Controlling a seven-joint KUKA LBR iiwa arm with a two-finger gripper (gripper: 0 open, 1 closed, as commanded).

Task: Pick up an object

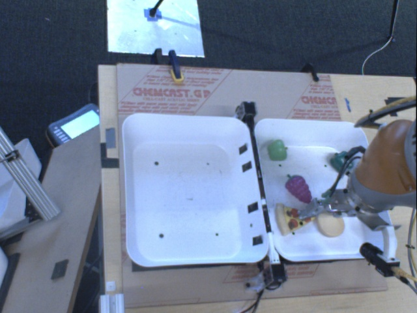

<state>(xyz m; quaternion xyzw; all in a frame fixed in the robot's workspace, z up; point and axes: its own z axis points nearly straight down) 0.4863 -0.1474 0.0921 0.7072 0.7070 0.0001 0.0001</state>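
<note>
The right bin holds several small objects. A green pepper lies near its back left, and a purple bunch of grapes sits in the middle. A pizza slice lies at the front left beside a pale round bun. A teal object is partly hidden behind the arm at the right. My gripper is low in this bin, just above the gap between the pizza slice and the bun, right of the grapes. Nothing visibly sits in its grasp.
The left bin lies beside the right one, with a black clipped divider between them. The arm's orange band and grey body cover the right bin's right side. Cardboard underlies both bins.
</note>
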